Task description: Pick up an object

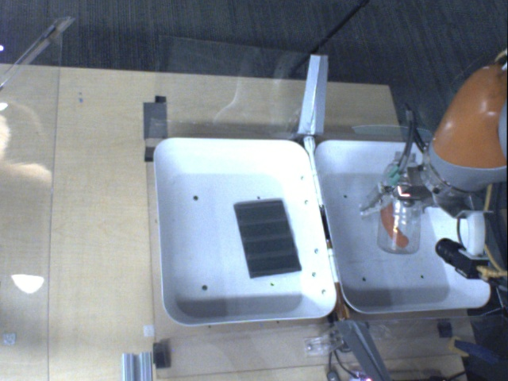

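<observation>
I see the surface (87, 236) carrying two bins. The left bin (182, 213) holds a dark ribbed pad (267, 238) at its centre. Over the right bin (357, 292), the arm (476, 125) enters from 3 o'clock. Its pincer (399, 193) sits above a clear jar (398, 227) with something orange inside; I cannot tell its state.

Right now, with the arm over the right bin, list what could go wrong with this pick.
1. The gripper sits over a clear, see-through object with an orange part in the right bin; it looks slippery and might slide out.
2. Whether it is actually gripped cannot be told, so the arm may lift with nothing.
3. The dark flat pad lies in the left bin, away from the gripper.
</observation>
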